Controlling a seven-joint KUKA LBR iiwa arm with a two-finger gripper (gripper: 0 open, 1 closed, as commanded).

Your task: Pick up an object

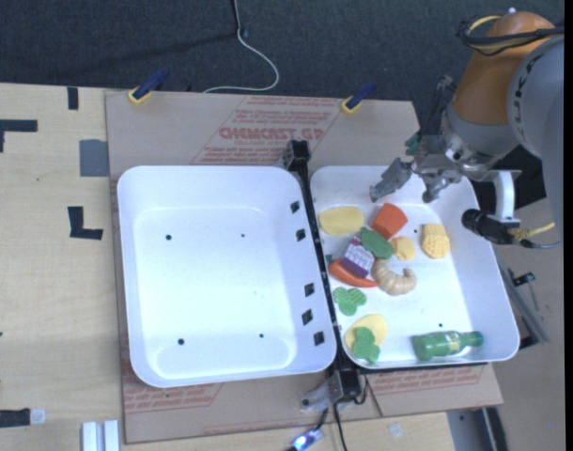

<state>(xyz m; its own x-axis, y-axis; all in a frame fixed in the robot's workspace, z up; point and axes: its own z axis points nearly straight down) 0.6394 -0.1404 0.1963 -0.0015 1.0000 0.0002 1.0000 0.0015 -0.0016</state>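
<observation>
My gripper (410,187) hangs over the far end of the right bin (482,280), open, with nothing between its fingers. One fingertip (384,184) is just above an orange-red block (390,220). The other fingertip (434,189) is further right. Toy foods lie below it: a yellow lemon shape (341,220), a yellow corn cob (435,241), a green piece (377,244), a purple and white packet (359,256), a tan croissant (396,279), a broccoli (348,299) and a green bottle (446,344) near the front.
The left bin (211,271) adjoins the right bin across a black divider (310,252). Both sit on a cardboard sheet (258,130) clamped at the back. The arm's orange band (507,36) rises at the upper right. A cable (244,36) trails at the back.
</observation>
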